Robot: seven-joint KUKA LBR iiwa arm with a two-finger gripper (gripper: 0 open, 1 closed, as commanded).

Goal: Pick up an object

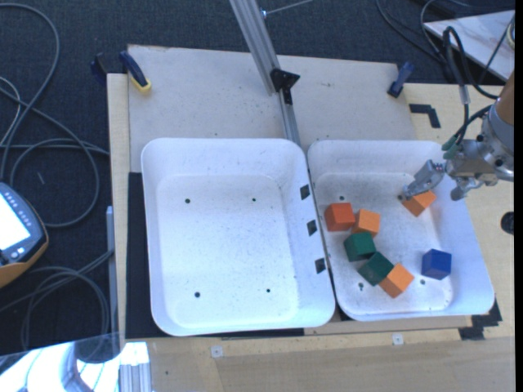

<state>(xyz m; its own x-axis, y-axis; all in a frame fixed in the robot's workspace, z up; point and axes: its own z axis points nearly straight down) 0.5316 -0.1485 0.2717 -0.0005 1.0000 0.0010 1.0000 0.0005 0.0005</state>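
My gripper [434,191] hangs over the upper right part of the right bin [470,243], with its fingers spread open. An orange block [417,203] sits on the bin floor right at the tip of the left finger [421,180], not between the two fingers. Further left in the same bin lie a red-orange block [340,216], an orange block [368,221], a green block [359,245], a dark green block [377,268] and another orange block [397,280]. A blue block [436,263] rests near the bin's right wall.
The left bin [155,219] stands beside the right one, split from it by a ridge with black clips [311,227]. A slanted metal rail [257,35] crosses the board behind the bins. Cables run along the right edge near the arm.
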